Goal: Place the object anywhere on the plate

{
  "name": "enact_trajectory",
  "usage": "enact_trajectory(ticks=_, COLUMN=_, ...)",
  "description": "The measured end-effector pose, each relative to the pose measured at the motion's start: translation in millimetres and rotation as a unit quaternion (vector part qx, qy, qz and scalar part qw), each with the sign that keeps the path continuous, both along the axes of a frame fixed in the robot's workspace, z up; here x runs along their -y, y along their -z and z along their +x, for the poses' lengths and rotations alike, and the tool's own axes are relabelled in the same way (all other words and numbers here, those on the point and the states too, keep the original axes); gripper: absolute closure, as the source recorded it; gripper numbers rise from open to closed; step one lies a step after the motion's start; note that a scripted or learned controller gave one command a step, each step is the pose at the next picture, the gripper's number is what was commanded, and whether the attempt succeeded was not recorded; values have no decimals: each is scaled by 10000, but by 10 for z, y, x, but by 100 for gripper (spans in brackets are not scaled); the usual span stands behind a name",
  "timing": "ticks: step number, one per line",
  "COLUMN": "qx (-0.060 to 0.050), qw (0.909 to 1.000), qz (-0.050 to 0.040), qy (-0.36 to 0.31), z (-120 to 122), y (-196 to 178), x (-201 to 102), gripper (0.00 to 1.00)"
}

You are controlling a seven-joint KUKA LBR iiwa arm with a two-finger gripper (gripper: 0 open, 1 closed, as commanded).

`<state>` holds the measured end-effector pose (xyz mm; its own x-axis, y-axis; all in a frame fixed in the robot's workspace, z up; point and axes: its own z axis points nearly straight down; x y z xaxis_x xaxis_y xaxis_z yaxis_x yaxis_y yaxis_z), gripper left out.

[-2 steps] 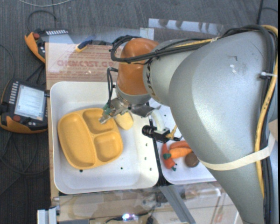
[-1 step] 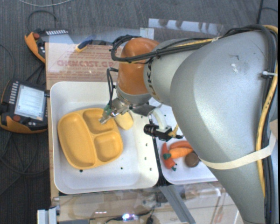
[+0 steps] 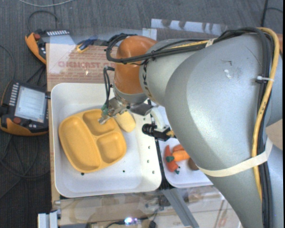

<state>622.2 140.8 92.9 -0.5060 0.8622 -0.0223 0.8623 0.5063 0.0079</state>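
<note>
The gripper [image 3: 106,114] hangs over the yellow plate [image 3: 91,141] (its upper compartment); its grip state cannot be told. A pale object [image 3: 126,122] lies touching the plate's right rim.

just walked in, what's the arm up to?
The KUKA arm reaches in over the left bin, its end effector low over the upper edge of the yellow divided plate. A pale yellowish object lies in the bin just off the plate's upper right rim, not on the plate. Carrots sit in the right bin. I can't tell whether the end effector holds anything.
</note>
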Motion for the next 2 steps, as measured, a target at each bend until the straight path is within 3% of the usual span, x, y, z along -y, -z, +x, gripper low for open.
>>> enact_trajectory(ticks=1, qx=71, qw=9921, qz=54, qy=1254, z=-135, y=-5, x=-17, gripper=100)
enact_trajectory(ticks=2, qx=30, qw=9952, qz=112, qy=976, z=-252, y=-7, x=127, gripper=100)
